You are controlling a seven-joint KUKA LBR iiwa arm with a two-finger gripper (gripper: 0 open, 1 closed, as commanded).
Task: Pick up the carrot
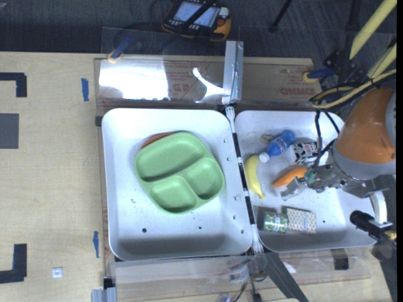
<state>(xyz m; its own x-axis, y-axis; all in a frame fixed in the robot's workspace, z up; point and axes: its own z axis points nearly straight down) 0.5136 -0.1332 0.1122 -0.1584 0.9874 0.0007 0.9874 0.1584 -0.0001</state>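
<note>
Bench | left bin (119, 168): green tray (180, 171) | right bin (327, 228): carrot (288, 177), banana (253, 176) | pincer (307, 180) state unclear

Both white bins (119, 168) looked like smooth plastic with a soft sheen, and the green divided plate (179, 172) like matt plastic. The table (50, 168) was pale wood, smooth and dull. The carrot (286, 178) had a slick orange skin (plastic, by its look), and the can (274, 221) at six o'clock gleamed like metal.
</note>
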